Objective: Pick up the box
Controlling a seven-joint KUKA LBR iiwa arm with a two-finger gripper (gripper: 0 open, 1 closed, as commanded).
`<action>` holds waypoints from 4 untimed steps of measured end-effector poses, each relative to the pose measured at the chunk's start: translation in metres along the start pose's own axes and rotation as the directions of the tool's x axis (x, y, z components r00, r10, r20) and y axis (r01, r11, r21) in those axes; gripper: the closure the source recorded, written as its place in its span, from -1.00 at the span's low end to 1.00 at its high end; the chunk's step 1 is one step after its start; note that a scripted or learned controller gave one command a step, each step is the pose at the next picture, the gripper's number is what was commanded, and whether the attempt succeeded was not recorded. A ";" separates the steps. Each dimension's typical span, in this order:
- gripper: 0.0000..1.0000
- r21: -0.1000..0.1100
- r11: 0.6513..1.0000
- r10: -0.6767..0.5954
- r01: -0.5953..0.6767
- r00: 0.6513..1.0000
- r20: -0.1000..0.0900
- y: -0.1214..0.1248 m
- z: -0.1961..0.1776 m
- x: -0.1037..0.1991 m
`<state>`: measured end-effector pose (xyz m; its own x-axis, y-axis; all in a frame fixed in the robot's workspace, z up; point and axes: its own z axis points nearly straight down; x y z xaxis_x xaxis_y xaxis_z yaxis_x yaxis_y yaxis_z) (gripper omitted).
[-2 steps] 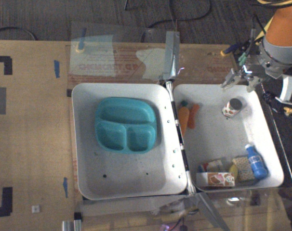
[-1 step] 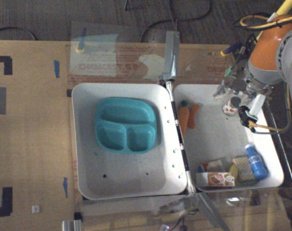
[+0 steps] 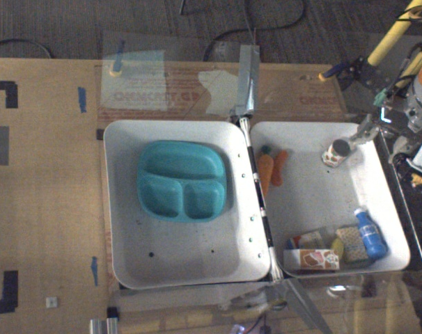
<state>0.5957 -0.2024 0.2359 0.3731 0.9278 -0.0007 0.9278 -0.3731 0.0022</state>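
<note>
Wooden desk (image 3: 44,207), two white bins. Box (image 3: 313,259) lies at the right bin's (image 3: 315,200) near edge, beside a blue bottle (image 3: 370,234). Gripper (image 3: 341,147) hangs over the far right corner; finger state cannot tell. Approach step: next, travel toward the box and descend

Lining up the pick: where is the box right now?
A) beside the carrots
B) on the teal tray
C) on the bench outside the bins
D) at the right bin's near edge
D: the box lies along the near wall of the right bin, by the blue bottle, apart from the carrots.
</note>
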 end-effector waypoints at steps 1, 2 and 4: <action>-1.00 0.006 0.991 0.137 -0.137 0.991 0.000 0.019 0.085 0.001; -1.00 0.005 0.991 0.136 -0.136 0.991 0.001 0.020 0.085 0.001; -1.00 0.005 0.991 0.137 -0.137 0.991 0.000 0.020 0.085 0.001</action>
<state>0.6146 -0.2085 0.1514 0.4962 0.8682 -0.0009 0.8682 -0.4962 -0.0028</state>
